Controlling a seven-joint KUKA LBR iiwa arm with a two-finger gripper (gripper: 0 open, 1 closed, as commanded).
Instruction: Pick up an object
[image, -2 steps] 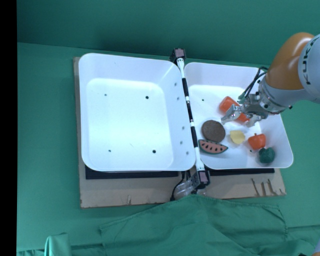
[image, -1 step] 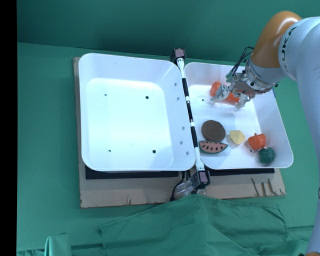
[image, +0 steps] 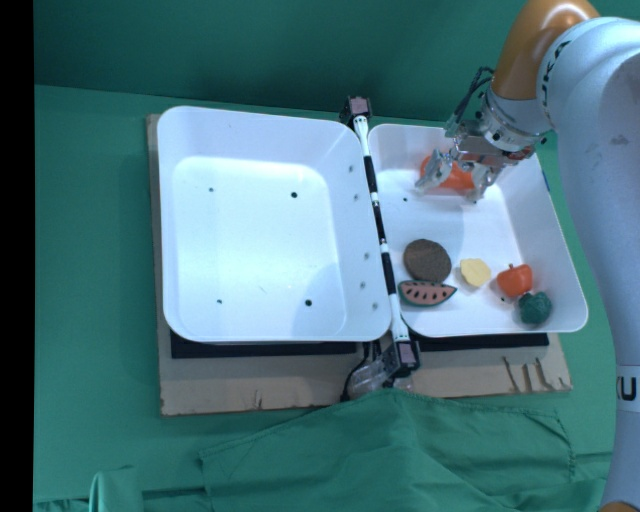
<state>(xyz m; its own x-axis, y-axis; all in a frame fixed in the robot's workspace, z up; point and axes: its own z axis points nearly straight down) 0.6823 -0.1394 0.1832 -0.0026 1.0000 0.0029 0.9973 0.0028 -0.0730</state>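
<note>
- Orange-red piece (image: 452, 177): lying near the far end of the right bin (image: 560, 262), partly hidden under metal fingers.
- Brown round disc (image: 427, 259): flat, near the divider side.
- Watermelon slice (image: 427, 292): red with green rind, just in front of the disc.
- Small yellow lump (image: 475, 271): between disc and pepper.
- Orange-red pepper (image: 514, 281): green stem, near right wall.
- Dark green lump (image: 534, 308): front right corner, just beside the pepper.

Grey arm (image: 590, 150) over right bin (image: 545, 215), fingers (image: 432, 178) astride orange object (image: 450, 175), toy foods near front.
</note>
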